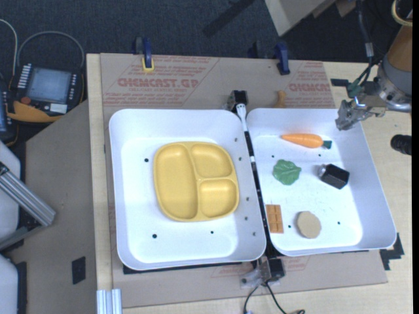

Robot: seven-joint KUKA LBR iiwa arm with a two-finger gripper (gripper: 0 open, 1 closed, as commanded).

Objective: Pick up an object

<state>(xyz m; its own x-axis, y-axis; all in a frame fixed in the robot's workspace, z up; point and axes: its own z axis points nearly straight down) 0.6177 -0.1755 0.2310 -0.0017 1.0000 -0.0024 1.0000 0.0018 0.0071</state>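
Hovering over right shallow white bin's (pixel 373 175) far corner: two-finger metal gripper (pixel 346 118), grip state undeterminable; lying near, leftward, lengthwise left-right: orange plastic carrot (pixel 302 139).

- I work in a robotics lab, not a home.
- My tabletop (pixel 59 175) carries a cardboard sheet (pixel 216 77) held by blue clamps (pixel 145 50).
- Two white bins (pixel 131 241) are fixed side by side.
- A teach pendant (pixel 47 87) with its cable lies on dark carpet (pixel 131 5).
- Aluminium framing (pixel 23 195) stands nearby.
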